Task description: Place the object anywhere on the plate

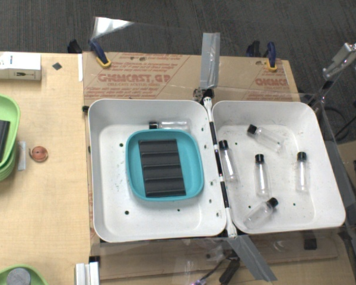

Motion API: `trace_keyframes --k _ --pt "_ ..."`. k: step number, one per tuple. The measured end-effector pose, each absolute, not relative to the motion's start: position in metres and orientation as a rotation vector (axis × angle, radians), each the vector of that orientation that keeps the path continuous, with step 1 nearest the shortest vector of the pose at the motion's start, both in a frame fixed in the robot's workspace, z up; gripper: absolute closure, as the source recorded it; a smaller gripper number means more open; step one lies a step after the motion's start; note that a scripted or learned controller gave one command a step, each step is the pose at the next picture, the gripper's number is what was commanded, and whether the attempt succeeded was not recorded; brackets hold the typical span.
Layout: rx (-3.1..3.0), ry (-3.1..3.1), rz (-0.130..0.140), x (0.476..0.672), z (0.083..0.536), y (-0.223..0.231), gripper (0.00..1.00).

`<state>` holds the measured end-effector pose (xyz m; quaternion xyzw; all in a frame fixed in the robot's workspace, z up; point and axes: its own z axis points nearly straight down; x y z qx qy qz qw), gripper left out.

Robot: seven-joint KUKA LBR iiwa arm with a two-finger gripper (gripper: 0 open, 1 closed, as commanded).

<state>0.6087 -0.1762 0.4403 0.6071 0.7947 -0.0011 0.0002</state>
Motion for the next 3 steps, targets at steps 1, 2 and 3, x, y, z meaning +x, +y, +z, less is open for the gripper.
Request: trace_keyframes --k 1,2,3 --pt "1.907 2.496 -0.004 0.609 0.440 -0.176 0.00" --pt "1.640 2.678 -0.003 0.660 0.440 -0.222 0.00" --pt "1.639 2.679 -0.003 0.660 0.440 -0.221 0.00"
